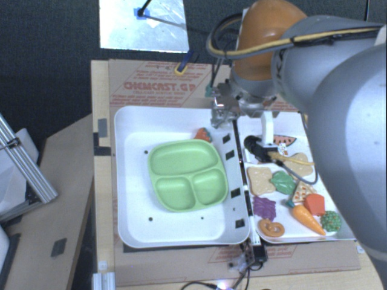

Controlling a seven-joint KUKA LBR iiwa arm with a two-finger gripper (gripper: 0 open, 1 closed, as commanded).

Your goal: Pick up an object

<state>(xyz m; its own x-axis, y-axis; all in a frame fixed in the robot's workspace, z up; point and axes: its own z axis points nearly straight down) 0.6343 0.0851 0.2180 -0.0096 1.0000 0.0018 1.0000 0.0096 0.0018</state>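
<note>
– Gripper [219,116] sits where, as you read it?
– Low over the far end of the wall between the two bins, just above the far right corner of the left bin [136,162]. Whether it is apart or closed I cannot tell, because the wrist hides that. I see nothing held in it.
– So which object would it take?
– The nearest is a small red-orange piece [202,134] in the left bin, touching or just beside the far corner of the green divided plate [187,175]. Only a bit of it shows, so I cannot name its shape.
– How will it handle?
– My guess is a hard plastic toy: light, stiff, a little slick. It should not crush, but it could skid against the plate's rim or the bin wall. I would take it across its narrow width, from straight above, clear of the plate.
– And the right bin [296,237]?
– It is crowded with toy food: a bread slice [260,179], a carrot [305,219], a purple bunch [264,207], a watermelon slice [283,142]. All look light and rigid. The carrot offers a fair hold across its thick end, though its neighbours lie close.
</note>
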